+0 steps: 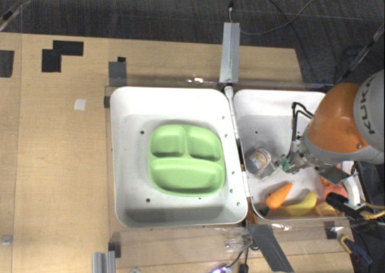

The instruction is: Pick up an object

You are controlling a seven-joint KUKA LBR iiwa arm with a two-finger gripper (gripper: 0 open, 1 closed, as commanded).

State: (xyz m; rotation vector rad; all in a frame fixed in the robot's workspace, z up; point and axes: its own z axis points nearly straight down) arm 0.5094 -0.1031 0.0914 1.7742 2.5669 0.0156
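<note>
the grey arm (pixel 346 122) reaches in from the right, wrist bent down, its claw (pixel 287 162) pointing left.

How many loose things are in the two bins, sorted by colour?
Green: 1, the divided plate in the left bin
Silver: 1, the shiny metal piece in the right bin
Orange: 1, the carrot
Yellow: 1, the banana
Total: 4 that can be told apart; the red and orange bits under the arm are too hidden to count.

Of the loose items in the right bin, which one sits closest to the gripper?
The round silvery metal object, just left of the gripper. The orange carrot and yellow banana lie lower, by the bin's front wall.
</note>
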